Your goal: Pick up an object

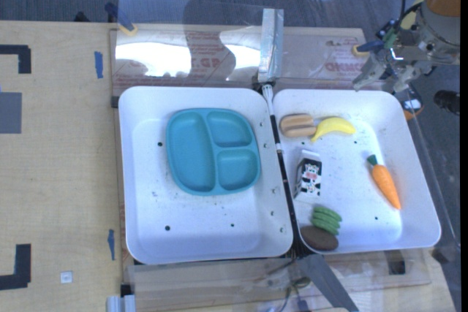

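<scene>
i see my gripper [382,74] parked above the far right corner of the right bin [420,223], just outside its rim, with the fingers spread a little and nothing between them. the nearest candidates lie down and to the left of it in the camera view: a banana [333,128] resting just beside a hot dog bun [296,124] near the bin's far wall, the banana's long axis running roughly across the bin. a carrot [385,183] lies further toward me along the right side, its long axis running slantwise, leafy end toward the far wall. a small milk carton [310,177] sits mid-bin, and a green piece [326,218] and brown piece [319,237] sit at the near edge. the left bin [139,230] carries a teal divided plate [213,150]. i judge the banana the closest reach, needing the jaws turned across its curve.
</scene>
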Available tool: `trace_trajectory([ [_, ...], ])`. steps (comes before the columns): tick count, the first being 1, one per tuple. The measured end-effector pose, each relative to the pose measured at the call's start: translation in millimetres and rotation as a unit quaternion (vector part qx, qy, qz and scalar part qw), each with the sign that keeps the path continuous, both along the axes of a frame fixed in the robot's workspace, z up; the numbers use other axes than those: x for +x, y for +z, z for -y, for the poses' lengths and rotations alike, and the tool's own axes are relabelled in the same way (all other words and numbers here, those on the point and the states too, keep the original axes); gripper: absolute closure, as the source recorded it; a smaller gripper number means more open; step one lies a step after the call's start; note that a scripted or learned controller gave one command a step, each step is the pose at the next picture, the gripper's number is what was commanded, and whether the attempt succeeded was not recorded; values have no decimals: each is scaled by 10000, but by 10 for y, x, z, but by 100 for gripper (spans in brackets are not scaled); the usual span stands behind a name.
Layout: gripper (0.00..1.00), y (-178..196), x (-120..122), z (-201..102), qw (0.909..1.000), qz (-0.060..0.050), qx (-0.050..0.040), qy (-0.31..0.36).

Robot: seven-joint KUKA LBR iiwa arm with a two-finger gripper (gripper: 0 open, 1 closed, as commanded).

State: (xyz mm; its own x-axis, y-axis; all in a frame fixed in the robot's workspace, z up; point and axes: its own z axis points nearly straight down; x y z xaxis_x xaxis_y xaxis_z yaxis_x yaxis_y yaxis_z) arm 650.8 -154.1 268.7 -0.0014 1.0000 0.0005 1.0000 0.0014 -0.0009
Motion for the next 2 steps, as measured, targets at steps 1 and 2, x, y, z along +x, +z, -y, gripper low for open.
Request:
trace_trajectory([
  [1,0,-1160,-104,-165,9941,-49,5,-1082],
  [2,0,-1797,-38,-91,9991,-9,2,-420],
])
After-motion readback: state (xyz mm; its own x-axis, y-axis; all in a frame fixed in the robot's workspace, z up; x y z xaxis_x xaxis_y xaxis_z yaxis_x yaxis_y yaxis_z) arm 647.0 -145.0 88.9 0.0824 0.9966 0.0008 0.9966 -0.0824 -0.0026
